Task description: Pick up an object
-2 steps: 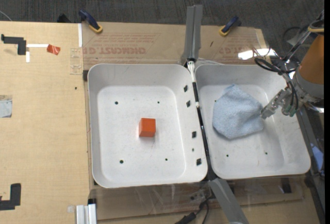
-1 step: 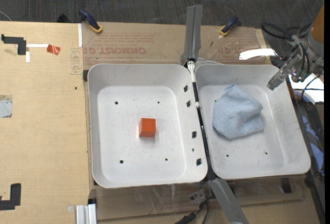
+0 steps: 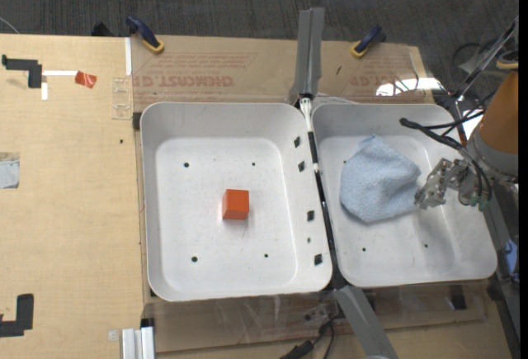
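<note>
An orange-red cube point(image 3: 236, 205) sits near the middle of the left bin point(image 3: 165, 266). A crumpled light-blue cloth point(image 3: 377, 181) lies in the right bin point(image 3: 388, 271), toward its centre-left. My gripper point(image 3: 435, 186) reaches in from the right edge and hangs just off the cloth's right side, low over the bin floor. Nothing shows between its fingers. The arm's orange band point(image 3: 503, 122) is at the far right.
A grey metal divider point(image 3: 309, 56) runs between the bins at the back. Two blue-and-yellow clamps point(image 3: 144, 33) hold the cardboard behind the bins. Black cables point(image 3: 437, 130) trail over the right bin's back corner. The wooden benchtop point(image 3: 58, 184) extends left.
</note>
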